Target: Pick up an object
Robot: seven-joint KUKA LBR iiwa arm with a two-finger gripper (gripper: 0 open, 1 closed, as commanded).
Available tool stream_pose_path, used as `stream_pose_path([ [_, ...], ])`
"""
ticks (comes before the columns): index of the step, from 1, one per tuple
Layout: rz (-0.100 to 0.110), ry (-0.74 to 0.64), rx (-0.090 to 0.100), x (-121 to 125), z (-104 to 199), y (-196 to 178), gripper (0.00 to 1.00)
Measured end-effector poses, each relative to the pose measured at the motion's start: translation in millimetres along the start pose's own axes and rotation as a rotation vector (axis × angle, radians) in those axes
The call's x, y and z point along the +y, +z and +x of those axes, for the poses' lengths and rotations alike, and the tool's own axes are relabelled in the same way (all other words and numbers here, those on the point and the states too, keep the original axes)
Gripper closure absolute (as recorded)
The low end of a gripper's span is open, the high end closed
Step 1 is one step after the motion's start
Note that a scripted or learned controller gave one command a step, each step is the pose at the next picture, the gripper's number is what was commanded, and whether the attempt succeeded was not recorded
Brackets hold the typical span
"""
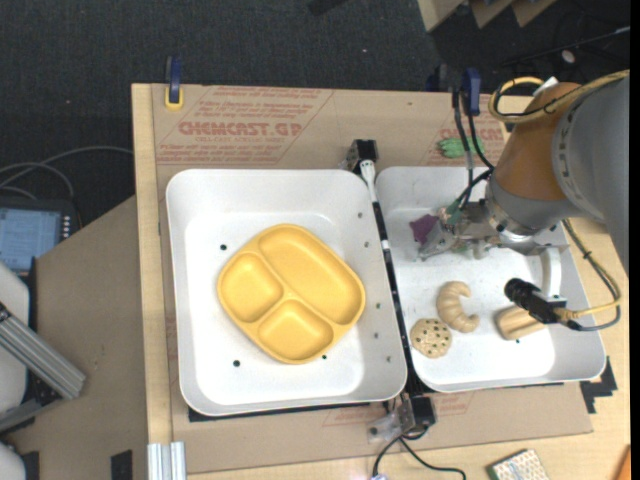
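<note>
Partly arm-hidden tool (452, 230) beside blurred purple object (423, 228).

Single fixed camera, mounted above the bench (300, 118), looking down at a slant. Far enough off to frame both white bins: left bin (190, 268), right bin (500, 363). Arm (560, 158) entering from frame right. Dark floor (150, 28) along top.

A divided plate (290, 292) lies in the left bin (190, 268); a croissant (458, 305) and cookie (431, 337) lie in the right bin (480, 368).
</note>
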State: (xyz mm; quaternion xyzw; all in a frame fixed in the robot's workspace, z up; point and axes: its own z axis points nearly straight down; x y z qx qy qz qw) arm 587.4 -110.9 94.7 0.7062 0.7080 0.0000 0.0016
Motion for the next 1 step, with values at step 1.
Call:
stream_pose_path([
  [1, 0.005, 0.001, 0.002, 76.7, 13.9, 9.3, 0.00],
])
